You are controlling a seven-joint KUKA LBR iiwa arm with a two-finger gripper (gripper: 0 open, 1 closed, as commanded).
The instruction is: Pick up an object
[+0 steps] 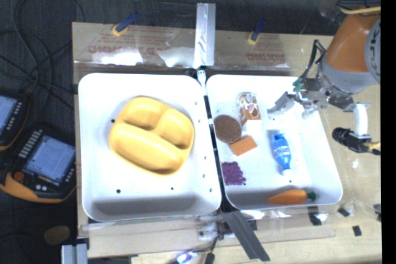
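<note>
orange carrot-shaped toy (288,196) lies nearest, along the right white bin's (328,157) front wall; blue bottle (281,151) farther back. gripper (296,101) hovers beyond, seemingly spread wide, holding nothing. objects sit close, so descending fingers may nudge neighbours.

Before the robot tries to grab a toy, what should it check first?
1. Toys to pick in the right bin: ok. Blue bottle, carrot, brown disc, orange block, purple grapes and a small packet.
2. Pincer over the right bin: ok, near its upper edge.
3. Pincer holding anything: cannot tell.
4. Room around the blue bottle: ok, it lies apart.
5. Carrot easy to grab: not ok, it hugs the front wall.
</note>
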